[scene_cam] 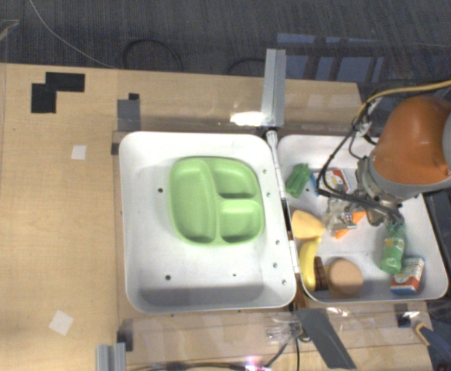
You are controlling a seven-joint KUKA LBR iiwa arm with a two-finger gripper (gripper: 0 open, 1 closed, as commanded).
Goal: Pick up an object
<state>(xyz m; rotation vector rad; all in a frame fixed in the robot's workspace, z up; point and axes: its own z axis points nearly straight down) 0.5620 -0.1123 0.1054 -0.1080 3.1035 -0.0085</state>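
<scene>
Left bin: holds a green tray with three compartments, lying flat near the middle.
Right bin: green packet far left; yellow wedge and banana by the left wall; brown bun near; green bottle and small carton right.
Gripper: low over the right bin's middle — beside a small orange piece; fingers open or closed, cannot tell.

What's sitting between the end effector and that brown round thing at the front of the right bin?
Nothing visible. The end effector hangs over the right bin above a small orange piece; the brown round object lies nearer the front with open floor between.
</scene>
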